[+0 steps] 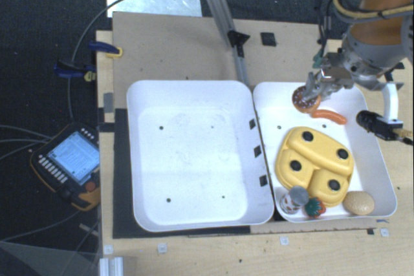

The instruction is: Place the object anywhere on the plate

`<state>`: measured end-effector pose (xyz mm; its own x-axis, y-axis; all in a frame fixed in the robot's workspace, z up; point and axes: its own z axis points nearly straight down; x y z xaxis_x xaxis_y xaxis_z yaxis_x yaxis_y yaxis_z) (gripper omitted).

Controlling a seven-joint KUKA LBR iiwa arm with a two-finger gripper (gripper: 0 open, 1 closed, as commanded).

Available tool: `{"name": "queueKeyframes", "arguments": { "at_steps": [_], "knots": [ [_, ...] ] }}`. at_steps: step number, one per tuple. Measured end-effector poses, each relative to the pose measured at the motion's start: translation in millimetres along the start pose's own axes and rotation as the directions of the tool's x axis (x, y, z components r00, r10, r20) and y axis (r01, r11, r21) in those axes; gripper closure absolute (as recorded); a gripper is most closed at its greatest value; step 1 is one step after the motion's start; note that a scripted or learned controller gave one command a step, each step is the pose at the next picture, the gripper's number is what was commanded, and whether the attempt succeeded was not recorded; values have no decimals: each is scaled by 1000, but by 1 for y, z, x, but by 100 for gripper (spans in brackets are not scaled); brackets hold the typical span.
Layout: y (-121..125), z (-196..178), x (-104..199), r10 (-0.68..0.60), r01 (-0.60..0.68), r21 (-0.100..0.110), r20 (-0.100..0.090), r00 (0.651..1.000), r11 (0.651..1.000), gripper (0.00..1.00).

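Yellow plate [315, 165] lies in the right bin [375, 152], compartments up, ready to receive. Gripper [315, 90] hangs at the plate's 12 o'clock, low over a small round brownish object [303, 99], likely the pick target. Jaws: spread or pinching, cannot tell; contact unclear. Orange sausage-shaped piece [328, 116] just beside, toward the plate.

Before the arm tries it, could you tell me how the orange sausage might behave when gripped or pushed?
The sausage looks slim, rounded and glossy, so it may slip between closing fingers. It lies flat on the bin floor, so a push would probably roll or slide it. It looks light.
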<state>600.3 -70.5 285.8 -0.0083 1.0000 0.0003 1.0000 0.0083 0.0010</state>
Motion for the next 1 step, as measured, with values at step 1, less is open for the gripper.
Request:
{"name": "queueKeyframes", "arguments": {
  "at_steps": [1],
  "knots": [
    [-7,7,40,2,-2,0,1,1000,1000,100]
  ]
}}
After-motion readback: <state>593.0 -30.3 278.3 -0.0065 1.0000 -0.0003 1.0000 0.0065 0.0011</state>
